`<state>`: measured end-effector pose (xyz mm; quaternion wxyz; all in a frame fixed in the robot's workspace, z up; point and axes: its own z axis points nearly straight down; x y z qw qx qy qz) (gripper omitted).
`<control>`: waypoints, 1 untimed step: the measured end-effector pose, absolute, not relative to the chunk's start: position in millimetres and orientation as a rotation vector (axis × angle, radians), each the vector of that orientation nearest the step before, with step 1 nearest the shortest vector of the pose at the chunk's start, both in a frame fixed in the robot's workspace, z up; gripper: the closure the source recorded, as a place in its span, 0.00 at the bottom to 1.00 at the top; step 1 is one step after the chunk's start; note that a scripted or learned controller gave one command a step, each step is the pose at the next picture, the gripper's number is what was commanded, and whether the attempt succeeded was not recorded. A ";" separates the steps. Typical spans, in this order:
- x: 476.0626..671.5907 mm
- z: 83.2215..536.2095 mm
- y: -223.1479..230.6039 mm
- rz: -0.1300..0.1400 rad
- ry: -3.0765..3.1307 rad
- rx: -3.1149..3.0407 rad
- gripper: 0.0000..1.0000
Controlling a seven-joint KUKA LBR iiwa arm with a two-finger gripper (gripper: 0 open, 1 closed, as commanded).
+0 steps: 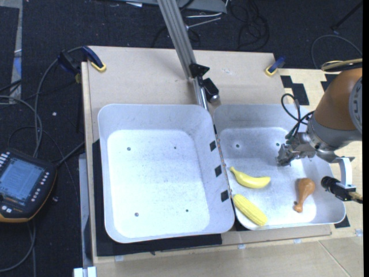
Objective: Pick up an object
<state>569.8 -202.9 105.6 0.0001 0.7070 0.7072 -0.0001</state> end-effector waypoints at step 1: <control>576.8 149.7 -201.4 0.003 2.220 2.218 1.00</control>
